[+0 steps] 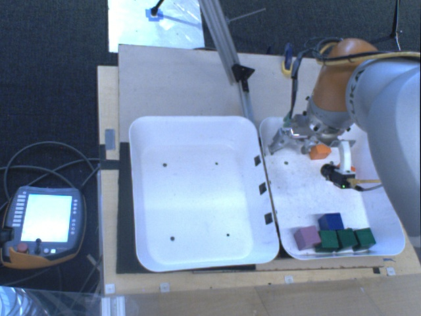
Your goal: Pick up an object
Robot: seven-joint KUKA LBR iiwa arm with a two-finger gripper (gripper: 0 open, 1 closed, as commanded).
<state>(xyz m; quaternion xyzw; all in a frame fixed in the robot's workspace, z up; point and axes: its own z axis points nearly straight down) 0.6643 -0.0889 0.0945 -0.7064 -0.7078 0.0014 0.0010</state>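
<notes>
Apparently just beside the end effector (309,139), whose grip state I cannot tell, lies an orange block (320,151).

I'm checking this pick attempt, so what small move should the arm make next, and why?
Probably lower the tool straight toward the orange block in the right bin. The block lies just beneath the wrist, apart from the pink, blue and green blocks at the near edge.

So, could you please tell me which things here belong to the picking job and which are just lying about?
Belongs to the job:
- gripper
- right bin
- orange block
- blue block
- green blocks
- mauve block

Lying about:
- left bin
- teach pendant
- cables
- metal strut
</notes>
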